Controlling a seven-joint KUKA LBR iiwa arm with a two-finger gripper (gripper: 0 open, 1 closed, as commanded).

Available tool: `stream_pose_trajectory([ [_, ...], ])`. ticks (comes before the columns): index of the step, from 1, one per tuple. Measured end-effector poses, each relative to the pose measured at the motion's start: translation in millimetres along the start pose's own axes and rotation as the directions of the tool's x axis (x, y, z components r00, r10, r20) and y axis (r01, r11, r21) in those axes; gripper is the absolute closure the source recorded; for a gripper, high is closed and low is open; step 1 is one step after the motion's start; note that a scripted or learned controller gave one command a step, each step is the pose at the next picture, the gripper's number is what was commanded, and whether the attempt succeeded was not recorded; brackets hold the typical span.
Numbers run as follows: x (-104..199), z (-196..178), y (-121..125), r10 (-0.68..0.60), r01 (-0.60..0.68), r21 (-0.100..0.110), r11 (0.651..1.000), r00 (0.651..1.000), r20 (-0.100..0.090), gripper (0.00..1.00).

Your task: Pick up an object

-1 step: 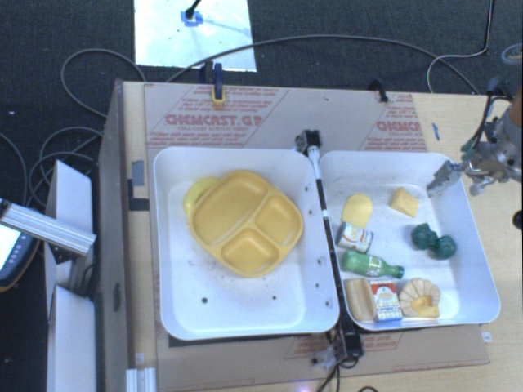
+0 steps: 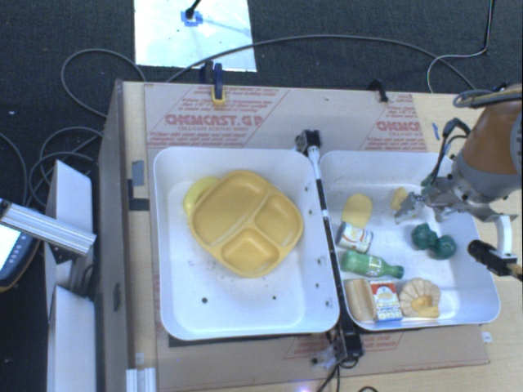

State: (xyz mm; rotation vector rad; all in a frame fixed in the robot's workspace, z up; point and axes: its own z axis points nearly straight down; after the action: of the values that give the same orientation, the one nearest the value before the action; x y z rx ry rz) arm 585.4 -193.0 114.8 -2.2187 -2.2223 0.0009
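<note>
Grey pincer (image 2: 426, 198) hangs over the right bin (image 2: 482, 300); whether it is clenched I cannot tell. Just below lies a dark green toy (image 2: 433, 241), with a green bottle (image 2: 370, 264) further left. A yellow tray (image 2: 245, 223) fills the left bin (image 2: 176, 300).

Yellow tray (image 2: 245, 221) left; hand (image 2: 428, 200) right.

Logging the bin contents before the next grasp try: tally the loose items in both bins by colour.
Yellow: 4, a sectioned plate, a piece under its left edge, a block, a small bit
Green: 2, a bottle, a dark dumbbell shape
Tan: 2, a shell-like piece, a flat piece
White with print: 2, a small pack, a carton
Total: 10
</note>
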Motion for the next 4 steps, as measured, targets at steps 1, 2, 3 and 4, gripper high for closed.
stream_pose_trajectory([
  [1,39,27,40,-0.003,0.003,-0.009,1.000,1.000,0.003,0.00],
  [2,2,-46,84,-0.003,0.003,-0.008,1.000,1.000,0.003,0.00],
  [3,29,26,71,-0.004,0.004,-0.002,1.000,1.000,0.000,0.00],
  [4,28,14,73,-0.007,0.007,-0.007,1.000,1.000,0.003,1.00],
])
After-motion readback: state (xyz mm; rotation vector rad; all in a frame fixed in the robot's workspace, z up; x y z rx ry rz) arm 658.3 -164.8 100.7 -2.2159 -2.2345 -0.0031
